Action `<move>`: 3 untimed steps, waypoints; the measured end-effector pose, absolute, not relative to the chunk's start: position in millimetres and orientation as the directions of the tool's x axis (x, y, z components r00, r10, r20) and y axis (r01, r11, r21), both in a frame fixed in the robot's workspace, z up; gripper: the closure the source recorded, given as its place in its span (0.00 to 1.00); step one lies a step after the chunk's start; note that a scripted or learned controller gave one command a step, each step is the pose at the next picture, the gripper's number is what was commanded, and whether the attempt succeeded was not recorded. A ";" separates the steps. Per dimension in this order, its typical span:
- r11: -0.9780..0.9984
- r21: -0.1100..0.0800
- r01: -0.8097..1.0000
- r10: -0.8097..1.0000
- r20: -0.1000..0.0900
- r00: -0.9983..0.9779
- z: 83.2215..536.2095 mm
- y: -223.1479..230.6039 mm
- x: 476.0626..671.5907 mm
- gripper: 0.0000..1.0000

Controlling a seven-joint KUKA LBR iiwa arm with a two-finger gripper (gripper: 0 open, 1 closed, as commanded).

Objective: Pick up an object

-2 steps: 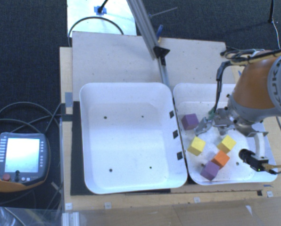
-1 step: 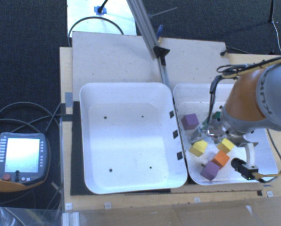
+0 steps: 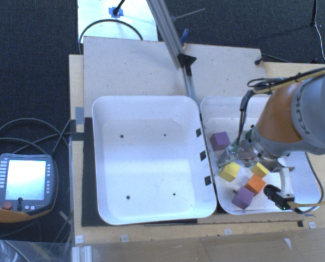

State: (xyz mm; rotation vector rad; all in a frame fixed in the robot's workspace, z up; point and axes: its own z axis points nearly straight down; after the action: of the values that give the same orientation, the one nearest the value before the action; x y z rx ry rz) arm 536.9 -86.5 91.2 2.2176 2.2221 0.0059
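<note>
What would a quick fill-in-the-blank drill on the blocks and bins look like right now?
1. All the blocks lie in the ____ bin of the camera view.
2. The two purple blocks are joined by two yellow blocks and one ____ block.
3. The purple block nearest the bin's front edge touches the ____ block.
4. The arm wears an ____ band above its wrist.

Missing words: right; orange; orange; orange

Arm (image 3: 301, 113) cut off at right frame edge; its wrist hides gripper (image 3: 244, 156) fingers and part of right bin (image 3: 222, 105).
</note>
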 end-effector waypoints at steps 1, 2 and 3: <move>0.005 0.007 1.000 1.000 0.001 -0.005 102.6 -86.5 537.7 1.00; 0.003 0.006 1.000 1.000 -0.002 -0.003 152.8 -96.7 537.2 1.00; 0.004 0.007 1.000 1.000 -0.001 -0.004 198.8 -97.5 532.4 1.00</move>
State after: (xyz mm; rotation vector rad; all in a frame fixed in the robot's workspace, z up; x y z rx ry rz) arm 532.4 -97.5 198.8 2.2131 2.2218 0.0063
